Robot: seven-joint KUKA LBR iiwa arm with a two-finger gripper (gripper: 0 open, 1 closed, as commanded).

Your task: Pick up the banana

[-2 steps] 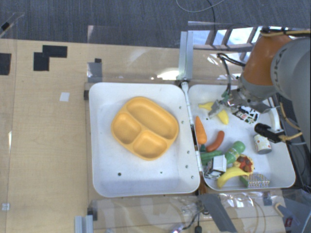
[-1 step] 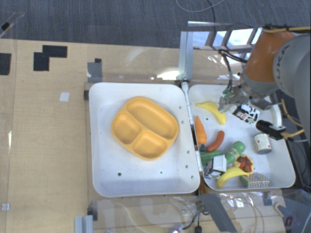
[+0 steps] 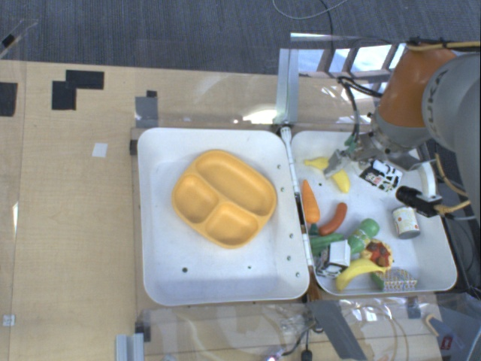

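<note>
My end effector (image 3: 340, 159) sits at about 12 o'clock in the right bin (image 3: 436, 277), low over a small yellow piece (image 3: 340, 180) and a yellow wedge (image 3: 316, 162) beside it. Can't tell whether it's open or closed from this angle; nothing visibly between the tips.

The banana (image 3: 355, 272), as I read it, is the curved yellow fruit at roughly 6 o'clock in the same bin, near the front wall. It lies amid clutter: a green pepper-like piece (image 3: 364, 230) just above it, a red-and-yellow item (image 3: 378, 253) touching or v. close at its 1 o'clock, a grey mesh thing (image 3: 399, 279) at its 3 o'clock. Carrot (image 3: 310, 201) and red sausage-like piece (image 3: 333, 218) lie between me and it. The left bin (image 3: 161, 277) holds the yellow divided plate (image 3: 224, 197), not relevant.

Step, imo: approach phase, no grasp made. I'm well apart from the target, at the opposite end of the bin.

Next move needs: lift clear, travel toward 6 o'clock, align across the banana's narrow width, then descend without snagging neighbours. Risk: pinching the adjacent toy w/ it.
</note>
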